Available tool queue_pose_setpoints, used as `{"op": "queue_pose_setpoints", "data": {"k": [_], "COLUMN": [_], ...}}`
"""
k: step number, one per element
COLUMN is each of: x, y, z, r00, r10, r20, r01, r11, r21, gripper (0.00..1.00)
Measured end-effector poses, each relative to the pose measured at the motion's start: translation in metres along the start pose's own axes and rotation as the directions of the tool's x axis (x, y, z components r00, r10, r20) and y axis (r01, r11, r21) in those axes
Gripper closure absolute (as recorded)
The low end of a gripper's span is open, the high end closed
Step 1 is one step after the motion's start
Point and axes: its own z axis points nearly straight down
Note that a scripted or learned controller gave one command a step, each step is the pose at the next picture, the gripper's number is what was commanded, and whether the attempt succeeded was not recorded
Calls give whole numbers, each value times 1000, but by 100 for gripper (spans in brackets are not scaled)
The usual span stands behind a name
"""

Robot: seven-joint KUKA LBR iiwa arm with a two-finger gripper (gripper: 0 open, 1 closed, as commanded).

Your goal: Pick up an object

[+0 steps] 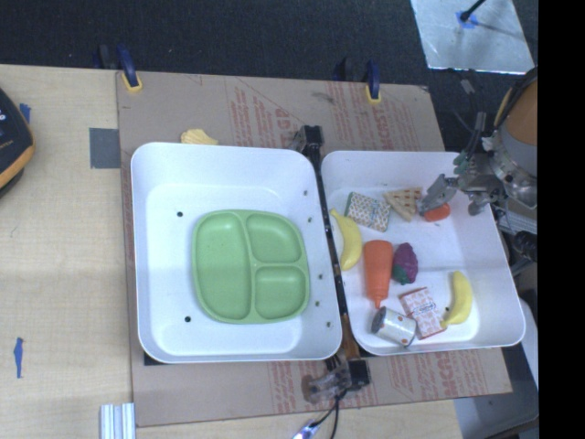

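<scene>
1. My jaws: I cannot tell if they are apart or closed; my gripper point(445, 193) hangs over the right bin point(512, 314).
2. A small red object point(437, 212) lies just beside it, near the cracker point(401, 200).

Grey metal hand point(439, 193) on a grey wrist beneath an orange band point(519, 117).
</scene>
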Motion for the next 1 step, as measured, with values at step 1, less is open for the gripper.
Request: {"op": "queue_pose_setpoints", "data": {"k": [1], "x": [59], "y": [-41], "z": [79], "r00": [1000], "r10": [-1], "r20": [0], "r01": [1], "r11": [1000], "r21": [2], "gripper": [0]}}
